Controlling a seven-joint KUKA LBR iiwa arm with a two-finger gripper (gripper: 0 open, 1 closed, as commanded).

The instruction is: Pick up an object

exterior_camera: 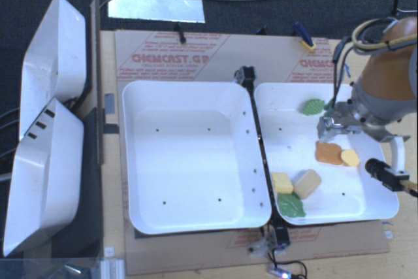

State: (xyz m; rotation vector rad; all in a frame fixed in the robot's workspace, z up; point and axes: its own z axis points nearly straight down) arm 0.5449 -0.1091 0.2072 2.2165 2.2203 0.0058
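Observation:
My gripper (328, 129) hangs over the right bin (375, 206), just above an orange flat piece (328, 153) and to the right of and below a green ridged piece (313, 106). A small yellow piece (350, 157) touches the orange one on its right. Near the bin's front left lie a yellow block (282, 183), a tan block (307, 183) and a green leafy piece (291, 206). Nothing shows in the gripper's grasp, and the wrist hides its tip.
The left bin (189, 160) sits beside the right one, with a black divider rail (258, 140) between them. Two spare white bins (49, 127) lean at the far left. A blue clamp (302, 36) sits at the board's back edge.

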